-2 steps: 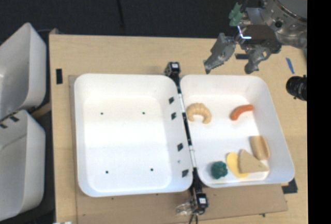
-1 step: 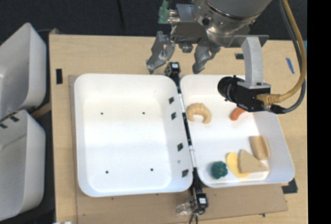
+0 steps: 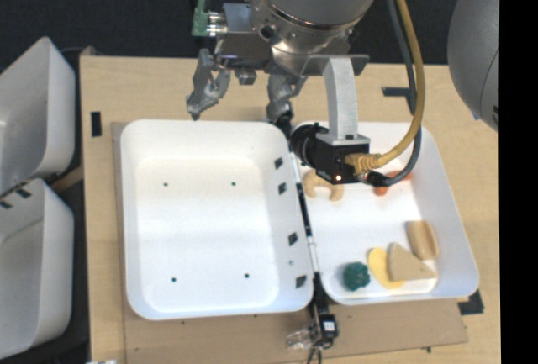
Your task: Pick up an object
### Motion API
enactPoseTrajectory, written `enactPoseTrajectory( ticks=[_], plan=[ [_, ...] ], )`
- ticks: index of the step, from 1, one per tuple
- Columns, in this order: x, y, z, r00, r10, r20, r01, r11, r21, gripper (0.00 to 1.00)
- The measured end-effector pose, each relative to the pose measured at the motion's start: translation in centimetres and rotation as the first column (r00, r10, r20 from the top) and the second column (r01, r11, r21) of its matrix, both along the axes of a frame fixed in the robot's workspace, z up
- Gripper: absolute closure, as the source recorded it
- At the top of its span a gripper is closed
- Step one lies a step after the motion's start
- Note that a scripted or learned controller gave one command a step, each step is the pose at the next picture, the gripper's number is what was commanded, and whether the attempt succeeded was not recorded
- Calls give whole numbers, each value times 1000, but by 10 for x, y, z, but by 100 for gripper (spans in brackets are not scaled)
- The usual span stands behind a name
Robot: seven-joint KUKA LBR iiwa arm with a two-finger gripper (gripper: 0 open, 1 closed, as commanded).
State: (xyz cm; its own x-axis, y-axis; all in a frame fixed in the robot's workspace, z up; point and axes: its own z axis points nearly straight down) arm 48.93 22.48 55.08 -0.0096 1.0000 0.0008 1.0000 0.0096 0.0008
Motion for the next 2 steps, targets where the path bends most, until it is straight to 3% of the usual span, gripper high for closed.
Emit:
enactPoseTrajectory(
  ticks=[1, 2],
  plan=[
    [0, -28, -93, 1000, -9, -10, 9, 1000, -5, 0],
    [-1, -28, -222, 1000, -10, -15, 10, 1000, -8, 0]
  ],
)
